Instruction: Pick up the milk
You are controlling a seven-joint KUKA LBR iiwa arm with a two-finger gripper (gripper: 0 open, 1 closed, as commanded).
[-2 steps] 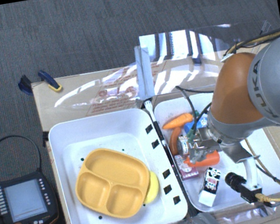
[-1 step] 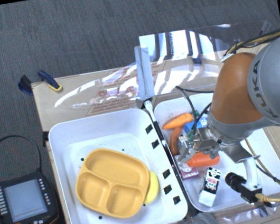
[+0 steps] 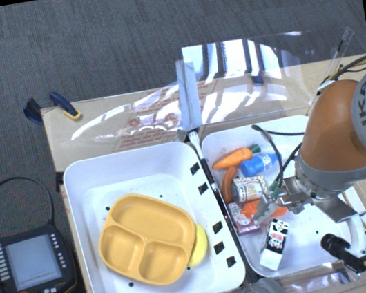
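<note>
The milk [image 3: 275,240] is a small white carton with black cow patches. It lies tilted on the floor of the right bin [image 3: 311,239], near the bin's front edge. My gripper [image 3: 275,202] hangs over the middle of that bin, just above and behind the carton and beside a small can [image 3: 249,189]. The carton lies apart from the gripper, with nothing lifted. The arm's orange band [image 3: 332,137] covers the bin's right side.
Behind the gripper lie a carrot [image 3: 231,159], a blue bottle [image 3: 257,163], a brown sausage [image 3: 228,183] and a pink packet [image 3: 244,221]. The left bin [image 3: 137,164] holds a yellow divided plate [image 3: 147,238] with a yellow fruit [image 3: 200,243] under its edge.
</note>
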